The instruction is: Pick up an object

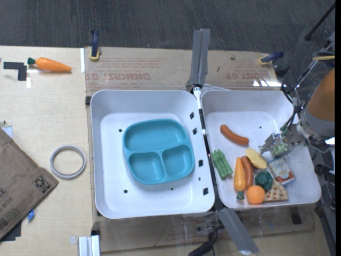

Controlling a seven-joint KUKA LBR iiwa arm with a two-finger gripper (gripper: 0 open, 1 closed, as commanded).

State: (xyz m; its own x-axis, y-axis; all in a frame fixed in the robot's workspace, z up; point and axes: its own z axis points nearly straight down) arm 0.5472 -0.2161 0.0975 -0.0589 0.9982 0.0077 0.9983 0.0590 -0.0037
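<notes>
The gripper hangs low over the right side of the right bin, reaching in from the right edge of the frame, with the arm's orange band above it; whether it is spread or closed cannot be told from this view, and nothing can be made out clamped in it. Something small and greenish lies right at its tip, too blurred to name. The things to pick from are gathered in the lower right part of that bin: a sausage lies alone nearer the middle, a green pod-like vegetable sits by the bin's left wall, and a carrot stands beside a second sausage. Just right of them are a yellow piece, a dark green item, an orange fruit, a waffle-like piece and a small red and white packet, packed close together. The left bin holds a blue divided tray. On the bench at the left of the frame lie a roll of tape, a brown cardboard box at the lower left, and another carrot at the upper left.
</notes>
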